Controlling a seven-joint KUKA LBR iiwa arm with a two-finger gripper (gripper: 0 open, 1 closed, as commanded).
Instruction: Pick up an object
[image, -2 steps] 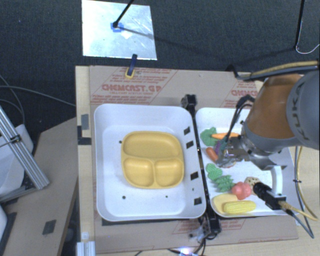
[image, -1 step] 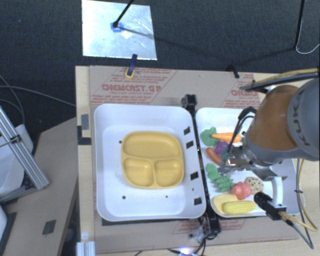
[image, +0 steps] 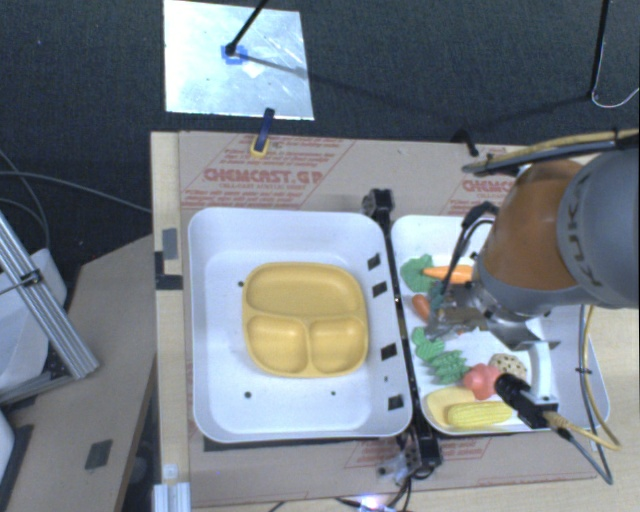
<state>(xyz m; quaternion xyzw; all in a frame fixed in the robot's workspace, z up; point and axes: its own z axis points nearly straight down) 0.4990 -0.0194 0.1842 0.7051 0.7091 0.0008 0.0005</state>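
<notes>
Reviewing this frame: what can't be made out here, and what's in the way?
- Gripper: its fingers merge with the toy food beneath, so their state and any contact are unclear.
- Right bin: the arm covers much of its right half.
- Green pieces: too small to identify.
- Spotted item by the red piece: partly hidden, too small to name.

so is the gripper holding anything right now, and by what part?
Cannot tell. The gripper is down among the toy vegetables in the right bin, its tips hidden by the arm.
</notes>
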